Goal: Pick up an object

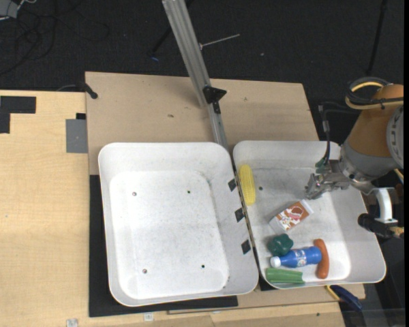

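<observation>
Six objects (291,216), two bins (116,157)

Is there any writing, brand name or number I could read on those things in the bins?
None can be read.
Red and white packet: printed pattern, too blurred to read.
Blue and white bottle: any label too small to tell.
Yellow corn cob, dark green piece, orange sausage-shaped item, light green pod: no markings seen.
</observation>
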Motion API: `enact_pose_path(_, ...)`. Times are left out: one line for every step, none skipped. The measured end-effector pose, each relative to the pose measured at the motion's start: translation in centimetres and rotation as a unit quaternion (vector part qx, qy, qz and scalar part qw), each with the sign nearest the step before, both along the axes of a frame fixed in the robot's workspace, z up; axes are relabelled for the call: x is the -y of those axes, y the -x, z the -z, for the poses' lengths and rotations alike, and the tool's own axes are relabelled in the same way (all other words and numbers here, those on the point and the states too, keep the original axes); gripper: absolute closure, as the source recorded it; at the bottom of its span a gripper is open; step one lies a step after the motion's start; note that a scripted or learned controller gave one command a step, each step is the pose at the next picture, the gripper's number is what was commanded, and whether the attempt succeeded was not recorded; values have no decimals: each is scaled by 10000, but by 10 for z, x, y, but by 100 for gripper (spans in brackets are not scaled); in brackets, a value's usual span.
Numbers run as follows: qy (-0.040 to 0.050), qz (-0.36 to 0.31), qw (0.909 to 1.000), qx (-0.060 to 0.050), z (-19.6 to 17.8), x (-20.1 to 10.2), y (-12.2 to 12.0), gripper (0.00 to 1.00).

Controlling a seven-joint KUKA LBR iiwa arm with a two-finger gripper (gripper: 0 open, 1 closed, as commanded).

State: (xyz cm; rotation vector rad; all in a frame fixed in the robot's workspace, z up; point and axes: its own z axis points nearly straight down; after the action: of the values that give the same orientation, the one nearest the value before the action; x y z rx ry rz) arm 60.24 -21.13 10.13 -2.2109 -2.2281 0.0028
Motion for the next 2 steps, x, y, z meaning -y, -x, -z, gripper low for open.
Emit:
enact_pose_path(8,25,10000,33,-49,-1,-10,100)
enact_pose_path(9,27,10000,29,-93,2,-7,100)
